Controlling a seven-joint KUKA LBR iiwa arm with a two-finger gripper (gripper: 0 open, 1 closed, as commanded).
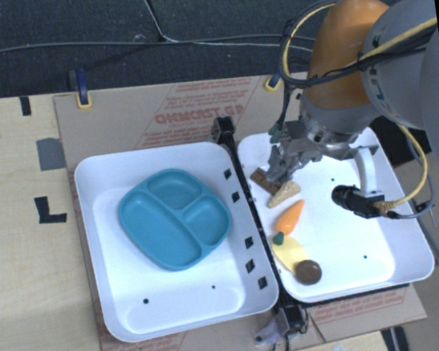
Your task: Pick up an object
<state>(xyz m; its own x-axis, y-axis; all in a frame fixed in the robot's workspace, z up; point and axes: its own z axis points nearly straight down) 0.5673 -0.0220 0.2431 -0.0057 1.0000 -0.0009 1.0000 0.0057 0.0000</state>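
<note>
The gripper (277,169) is low over the far left part of the right bin (351,249), pointing down and towards the wall between the two bins. Its tip is dark and small against the things below it, so how far open it stands, and whether it has hold of anything, cannot be told.

Just at its tip, on the side of the dividing wall, lies a small brown block (260,179); whether the two touch cannot be made out. Just nearer the camera than the tip lies a tan piece (284,194), and next beyond that an orange carrot (290,217). Nearer still lie a yellow item with a green end (287,250) and a round brown thing (307,272), which touch each other or nearly so; what they are is hard to say.

Behind the gripper the arm (343,48) rises to the right, hiding the bin's far right corner, and is cut off by the picture's edge.

Across the wall, well apart from the gripper, a blue divided plate (175,217) lies in the left bin (180,302).
</note>
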